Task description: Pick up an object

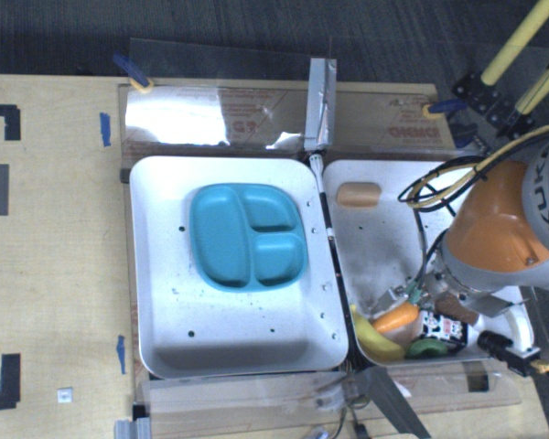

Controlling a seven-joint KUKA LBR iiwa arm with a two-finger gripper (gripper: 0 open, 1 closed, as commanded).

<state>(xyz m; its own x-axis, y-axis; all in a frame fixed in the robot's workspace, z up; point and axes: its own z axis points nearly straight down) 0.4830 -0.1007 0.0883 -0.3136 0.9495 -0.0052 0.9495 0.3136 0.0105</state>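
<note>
The arm point(503, 222), grey with its orange band, is reaching in from the right of the frame and hanging low over the lower part of the right bin point(384, 236), its gripper point(427, 293) sitting just above a small heap in the bin's lower corner; whether the claw is spread or pressed together cannot be told, as the wrist is covering it. In that heap an orange carrot-like piece point(395, 318) is lying on a yellow banana point(371, 337), with a green piece point(427, 346) and a dark labelled item point(444, 329) just beside them, while a tan bread-like roll point(358, 194) is lying well apart near the bin's upper left. In the left bin point(165, 318), at the middle of the frame, a blue divided plate point(247, 236) is resting.

Even bright overhead light, strong glare on clear panel point(210, 117) far upper left of gripper point(421, 295), soft shadows, slight overall softness.
</note>
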